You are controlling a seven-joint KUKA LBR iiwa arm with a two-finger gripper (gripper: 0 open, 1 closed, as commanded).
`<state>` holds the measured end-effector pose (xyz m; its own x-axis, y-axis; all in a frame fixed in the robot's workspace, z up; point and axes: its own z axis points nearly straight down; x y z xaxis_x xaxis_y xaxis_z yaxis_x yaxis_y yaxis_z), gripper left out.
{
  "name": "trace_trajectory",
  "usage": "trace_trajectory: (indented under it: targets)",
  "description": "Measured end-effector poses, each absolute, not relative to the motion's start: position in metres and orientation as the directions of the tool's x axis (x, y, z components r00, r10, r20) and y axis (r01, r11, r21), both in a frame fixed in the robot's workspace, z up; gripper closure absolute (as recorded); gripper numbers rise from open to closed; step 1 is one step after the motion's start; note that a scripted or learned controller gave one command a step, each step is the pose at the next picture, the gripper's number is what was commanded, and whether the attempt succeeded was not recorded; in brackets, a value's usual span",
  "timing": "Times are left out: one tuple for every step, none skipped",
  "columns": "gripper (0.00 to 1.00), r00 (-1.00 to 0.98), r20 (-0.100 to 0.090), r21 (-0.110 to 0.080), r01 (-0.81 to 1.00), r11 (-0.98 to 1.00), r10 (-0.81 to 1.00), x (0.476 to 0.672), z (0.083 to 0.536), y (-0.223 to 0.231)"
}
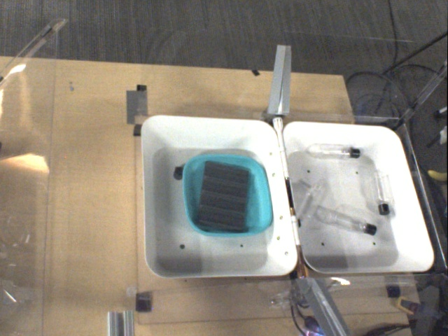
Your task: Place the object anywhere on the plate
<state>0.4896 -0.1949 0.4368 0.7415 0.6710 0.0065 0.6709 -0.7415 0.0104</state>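
**One dark block already on the plate, by the look of it**

One dark ribbed block [223,194] lies flat on the teal plate [191,203] in the left bin [159,247], well inside the plate's rim and roughly centred, its long side running a little off the bin's axis. Nothing touches it and nothing hangs over it. Judged from how things lie, the placing step looks done: the object rests wholly on the plate, with no corner overhanging the edge.

The right bin [414,247] holds several clear tubes with dark caps: one near the top [334,150], one along the right wall [381,191], one lower down [348,221], and what seems a further clear piece near the divider [311,194], hard to make out against the white. Whether any of these also counts as an object for the plate I cannot tell from the task line.

The end effector's state cannot be told, whether released or clenched, so nothing can be said of a grasp.

If the block is the task's thing, little seems left beyond confirming it sits steady; it appears flat and stable on the pale wooden surface's [77,208] left bin.
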Motion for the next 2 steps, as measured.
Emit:
trace_trajectory:
  targets:
    - [0.0, 0.821, 0.007, 0.008, 0.57, -0.821, 0.57, 0.49, 0.4362, -0.2017]
    - [0.0, 0.885, 0.007, 0.007, 0.465, -0.885, 0.465, 0.4888, 0.4359, -0.2048]
